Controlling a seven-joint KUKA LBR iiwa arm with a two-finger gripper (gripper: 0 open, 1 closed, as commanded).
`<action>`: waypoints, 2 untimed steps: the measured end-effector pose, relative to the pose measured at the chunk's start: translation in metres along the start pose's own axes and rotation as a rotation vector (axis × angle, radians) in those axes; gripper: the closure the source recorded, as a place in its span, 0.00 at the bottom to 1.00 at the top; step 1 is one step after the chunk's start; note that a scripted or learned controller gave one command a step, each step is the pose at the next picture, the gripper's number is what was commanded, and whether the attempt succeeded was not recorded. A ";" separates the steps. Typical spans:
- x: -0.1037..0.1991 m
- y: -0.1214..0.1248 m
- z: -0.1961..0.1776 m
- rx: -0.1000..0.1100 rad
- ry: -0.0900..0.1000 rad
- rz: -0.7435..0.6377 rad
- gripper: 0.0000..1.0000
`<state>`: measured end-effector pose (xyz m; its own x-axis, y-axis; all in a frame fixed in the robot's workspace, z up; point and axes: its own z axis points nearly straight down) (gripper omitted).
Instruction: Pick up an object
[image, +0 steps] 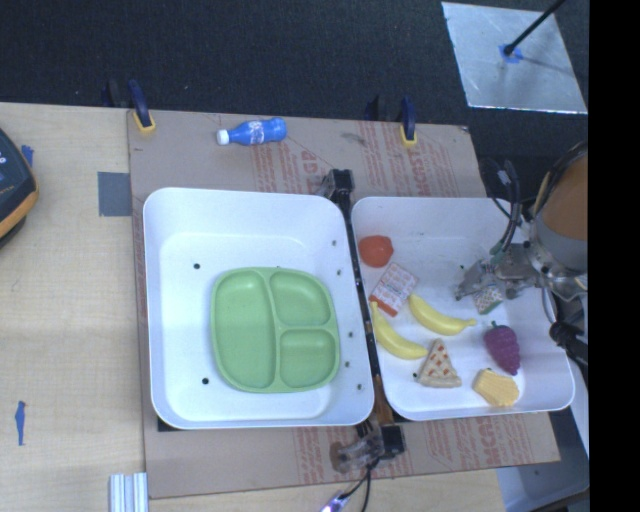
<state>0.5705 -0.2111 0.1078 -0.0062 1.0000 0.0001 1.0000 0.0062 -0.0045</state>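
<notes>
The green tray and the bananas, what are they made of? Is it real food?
The green tray looks like moulded plastic: one even colour, matte, rounded compartments. The two bananas are probably plastic toys too, smooth and evenly yellow, though the view cannot settle it.

We find faint red printed lettering on the cardboard sheet (300, 170) beneath the bins, too blurred to read.

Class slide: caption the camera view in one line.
Gripper hovers in the right bin near two bananas, purple grapes and a pizza slice.
</notes>
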 end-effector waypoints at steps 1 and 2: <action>-0.001 0.001 -0.011 -0.001 -0.001 -0.003 1.00; -0.001 0.001 -0.011 -0.001 -0.001 -0.003 0.00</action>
<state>0.5712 -0.2119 0.1189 -0.0094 1.0000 -0.0012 0.9999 0.0094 -0.0040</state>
